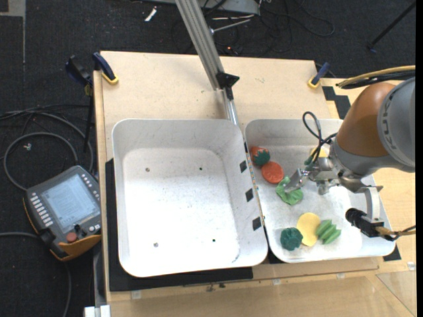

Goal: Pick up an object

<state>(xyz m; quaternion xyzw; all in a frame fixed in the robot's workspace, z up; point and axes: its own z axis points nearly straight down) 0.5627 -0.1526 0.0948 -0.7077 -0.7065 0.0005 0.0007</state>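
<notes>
The jaws sit low in the right bin, just above a green toy; I cannot tell if they grip it. Left of the jaws lies an orange toy. The tan wooden surface stands on a dark floor (with cables and a control pad).

Grey arm reaching in from the right, orange band above wrist, claw lowered
</notes>
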